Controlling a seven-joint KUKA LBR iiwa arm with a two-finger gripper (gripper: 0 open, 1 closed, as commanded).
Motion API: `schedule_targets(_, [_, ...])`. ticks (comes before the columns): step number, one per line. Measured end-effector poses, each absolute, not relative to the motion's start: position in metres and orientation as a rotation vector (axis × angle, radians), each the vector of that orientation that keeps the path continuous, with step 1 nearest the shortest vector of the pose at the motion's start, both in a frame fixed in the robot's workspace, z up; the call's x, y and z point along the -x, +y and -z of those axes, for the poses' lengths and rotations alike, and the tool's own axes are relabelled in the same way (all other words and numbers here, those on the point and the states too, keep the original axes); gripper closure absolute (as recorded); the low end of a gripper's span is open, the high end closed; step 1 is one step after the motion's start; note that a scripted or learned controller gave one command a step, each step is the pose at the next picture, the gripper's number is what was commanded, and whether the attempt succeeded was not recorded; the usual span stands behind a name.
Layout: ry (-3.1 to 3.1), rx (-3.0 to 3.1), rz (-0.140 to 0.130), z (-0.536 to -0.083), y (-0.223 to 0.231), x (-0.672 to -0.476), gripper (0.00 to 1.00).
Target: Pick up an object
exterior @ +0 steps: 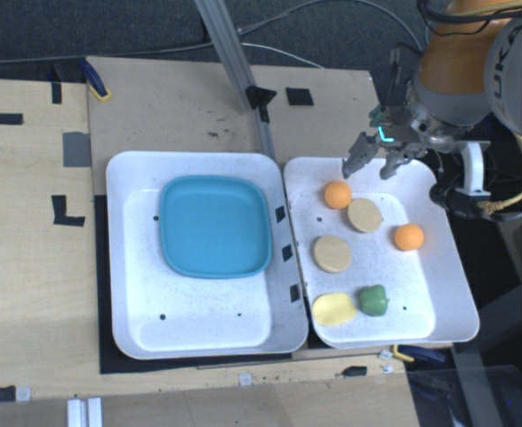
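The right bin holds several small food items: an orange ball, a second orange ball, two beige round discs, a yellow piece and a green piece. My gripper hangs over the bin's far edge, just up and right of the nearer orange ball. Its two dark fingers are spread apart with nothing between them.
The left bin holds a blue square plate. A grey metal post rises at a slant behind the bins. Cables run across the dark floor at the back. Wooden bench surface surrounds both bins.
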State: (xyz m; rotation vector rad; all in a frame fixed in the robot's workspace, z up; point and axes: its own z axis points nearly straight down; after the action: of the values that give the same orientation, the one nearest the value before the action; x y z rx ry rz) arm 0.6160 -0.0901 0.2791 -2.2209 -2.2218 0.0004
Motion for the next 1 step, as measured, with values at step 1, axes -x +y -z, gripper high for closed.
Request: schedule_targets(1, [-2.222,2.221,-0.001,-0.2791,-0.0901,-0.6159,0.0])
